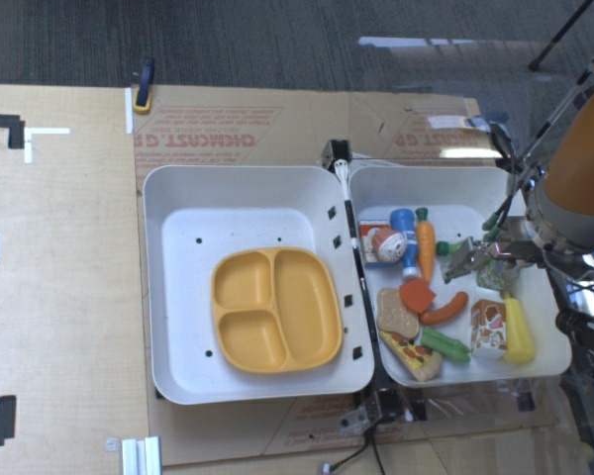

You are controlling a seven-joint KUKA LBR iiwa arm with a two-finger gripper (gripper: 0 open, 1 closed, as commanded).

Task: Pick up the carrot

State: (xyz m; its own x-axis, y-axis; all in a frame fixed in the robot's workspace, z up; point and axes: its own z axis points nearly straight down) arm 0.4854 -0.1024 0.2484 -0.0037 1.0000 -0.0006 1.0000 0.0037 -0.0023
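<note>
The carrot (426, 249) is orange with a green top and lies lengthwise in the right bin (455, 194), just right of a blue bottle (403, 228). My gripper (452, 261) hangs low over the same bin, a short way right of the carrot's lower end and apart from it. It is open, and its fingers (447, 250) point left with nothing between them. The arm's orange band (582, 156) sits at the right edge of the view.
Around the carrot lie a red-and-white carton (376, 243), a red tomato piece (417, 294), a sausage (445, 308), bread (397, 315), pizza (413, 356), a green vegetable (445, 344), a printed carton (487, 327) and a yellow piece (518, 330). The left bin (178, 265) holds a yellow divided plate (275, 308).
</note>
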